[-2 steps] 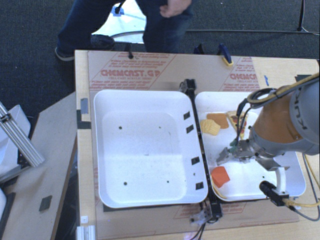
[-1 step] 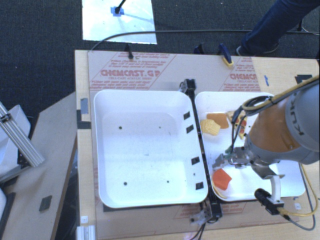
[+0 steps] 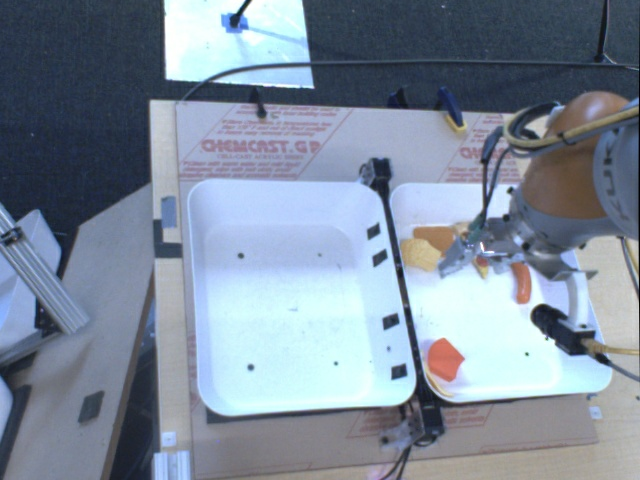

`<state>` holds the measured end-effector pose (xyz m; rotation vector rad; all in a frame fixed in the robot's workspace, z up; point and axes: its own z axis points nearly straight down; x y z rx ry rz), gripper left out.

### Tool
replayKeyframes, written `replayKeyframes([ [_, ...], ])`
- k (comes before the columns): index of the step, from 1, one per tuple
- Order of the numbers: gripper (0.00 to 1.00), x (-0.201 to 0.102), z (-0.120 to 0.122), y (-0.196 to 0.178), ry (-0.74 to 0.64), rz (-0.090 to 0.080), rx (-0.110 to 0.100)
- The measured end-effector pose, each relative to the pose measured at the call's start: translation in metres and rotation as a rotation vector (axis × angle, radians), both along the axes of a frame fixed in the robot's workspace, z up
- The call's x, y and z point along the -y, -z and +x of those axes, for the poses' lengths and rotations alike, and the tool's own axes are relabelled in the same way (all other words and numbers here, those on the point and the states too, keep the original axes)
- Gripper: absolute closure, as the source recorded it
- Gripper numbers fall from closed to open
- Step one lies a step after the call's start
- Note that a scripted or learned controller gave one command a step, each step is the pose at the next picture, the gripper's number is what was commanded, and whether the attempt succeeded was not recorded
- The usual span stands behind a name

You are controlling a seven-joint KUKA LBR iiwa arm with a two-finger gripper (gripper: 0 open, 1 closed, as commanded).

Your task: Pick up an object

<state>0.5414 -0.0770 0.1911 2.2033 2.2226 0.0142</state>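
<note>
Orange block [image 3: 446,359] by the right bin's [image 3: 500,386] near rim, tool [image 3: 462,255] above.

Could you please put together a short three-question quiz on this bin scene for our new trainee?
1. True or false: the gripper is over the right bin.
2. Which thing lies nearest the right bin's front-left corner? A) the red-orange block B) the yellow piece C) the slim orange stick
3. Fill in: the yellow piece lies close to the ___ between the two bins.

Key
1. True; it sits low by the items at the back of that bin.
2. A.
3. Divider; the left bin lies beyond it.
</note>
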Motion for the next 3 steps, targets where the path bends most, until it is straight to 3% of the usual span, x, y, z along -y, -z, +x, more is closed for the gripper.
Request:
replayKeyframes([
  [1, 0.0, 0.034, 0.06, 0.074, 0.004, 0.0, -0.012],
  [2, 0.0, 0.082, 0.09, 0.106, 0.007, 0.001, -0.009],
  [3, 0.0, 0.127, 0.023, 0.106, 0.005, 0.011, -0.015],
])
